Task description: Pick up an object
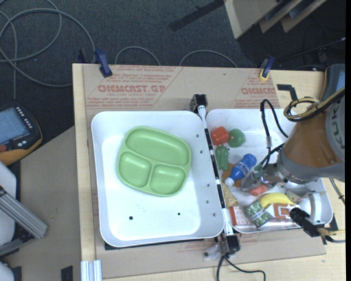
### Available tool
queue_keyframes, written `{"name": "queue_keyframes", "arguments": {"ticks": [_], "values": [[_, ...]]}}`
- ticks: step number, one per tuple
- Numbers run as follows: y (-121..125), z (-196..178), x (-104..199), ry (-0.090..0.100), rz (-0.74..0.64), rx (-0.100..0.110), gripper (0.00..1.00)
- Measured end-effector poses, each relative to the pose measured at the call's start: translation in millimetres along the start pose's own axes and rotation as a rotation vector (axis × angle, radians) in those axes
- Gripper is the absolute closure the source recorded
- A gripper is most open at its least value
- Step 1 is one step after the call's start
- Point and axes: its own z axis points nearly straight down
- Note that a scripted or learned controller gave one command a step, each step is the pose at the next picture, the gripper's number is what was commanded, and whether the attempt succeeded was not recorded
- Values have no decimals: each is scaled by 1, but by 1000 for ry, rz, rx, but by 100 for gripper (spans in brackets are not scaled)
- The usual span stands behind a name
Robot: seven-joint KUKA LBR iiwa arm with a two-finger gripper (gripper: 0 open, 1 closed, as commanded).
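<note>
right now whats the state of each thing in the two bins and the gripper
green divided plate: flat, right side up, alone in the left bin
blue bottle: lying on its side in the right bin
banana: lying flat, unpeeled
red toy: resting beside the green ball
green can: tipped on its side
gripper: low among the right bin's items, grip unclear

Setting, seen from above. A light wooden bench top (159, 82), printed with red lettering, rests on dark grey carpet (49, 38). Thin grey cables (33, 55) loop across the floor from 10 to 12 o'clock. Blue clamps (102, 62) grip the bench's far edge. A handheld control pendant (16, 129) lies at 9 o'clock; pale furniture (269, 13) stands at 1 o'clock. Lighting is even.
</note>
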Motion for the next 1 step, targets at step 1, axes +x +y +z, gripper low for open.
{"name": "queue_keyframes", "arguments": {"ticks": [1], "values": [[42,-89,65,1,-2,2,100]]}}
